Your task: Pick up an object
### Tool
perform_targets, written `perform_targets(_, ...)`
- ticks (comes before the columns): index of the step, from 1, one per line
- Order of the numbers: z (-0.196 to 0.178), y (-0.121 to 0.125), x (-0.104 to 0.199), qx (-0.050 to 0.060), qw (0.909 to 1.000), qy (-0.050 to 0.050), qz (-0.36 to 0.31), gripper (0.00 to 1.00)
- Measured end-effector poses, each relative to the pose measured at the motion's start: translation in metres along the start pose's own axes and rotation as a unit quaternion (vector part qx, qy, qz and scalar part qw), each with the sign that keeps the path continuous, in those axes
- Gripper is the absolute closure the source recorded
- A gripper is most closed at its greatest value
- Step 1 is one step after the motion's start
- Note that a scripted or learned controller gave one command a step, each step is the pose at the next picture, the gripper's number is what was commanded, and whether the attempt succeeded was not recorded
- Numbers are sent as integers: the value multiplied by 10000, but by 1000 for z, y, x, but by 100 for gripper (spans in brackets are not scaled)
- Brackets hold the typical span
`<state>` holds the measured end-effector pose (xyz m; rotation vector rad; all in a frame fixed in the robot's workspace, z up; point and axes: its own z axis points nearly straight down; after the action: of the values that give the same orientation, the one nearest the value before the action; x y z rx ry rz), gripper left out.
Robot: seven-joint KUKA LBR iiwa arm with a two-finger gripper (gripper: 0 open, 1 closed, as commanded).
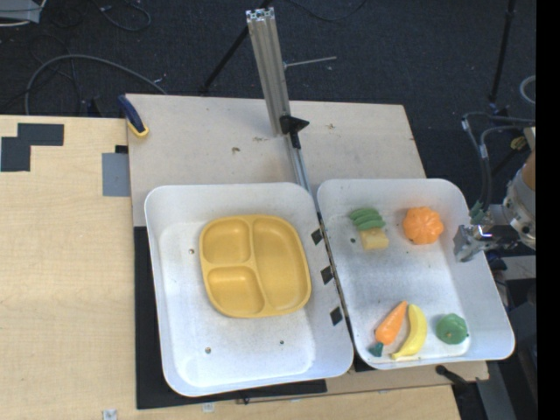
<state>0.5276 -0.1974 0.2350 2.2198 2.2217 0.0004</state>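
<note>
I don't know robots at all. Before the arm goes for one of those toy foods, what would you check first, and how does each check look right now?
1. Things to pick lie in the right bin: ok. Orange fruit, green-and-yellow piece, carrot, banana, green fruit.
2. An easy target stands apart: ok. The orange fruit touches nothing; carrot and banana lie against each other.
3. Gripper position: ok. It sits at the right bin's right rim, over no object.
4. Gripper carries nothing yet: ok, nothing between its fingers.
5. Fingers open enough: cannot tell, too small and blurred.
6. Yellow divided plate out of the way: ok, in the left bin.
</note>
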Motion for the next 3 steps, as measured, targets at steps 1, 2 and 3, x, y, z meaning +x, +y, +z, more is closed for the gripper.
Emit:
perform_targets(1, -9, 13, 53, 3, 10000, 12, -27, 100)
perform_targets(2, 1, 20, 110, 20, 10000, 12, -21, 100)
perform_targets(3, -7, 29, 161, 15, 10000, 10, -21, 100)
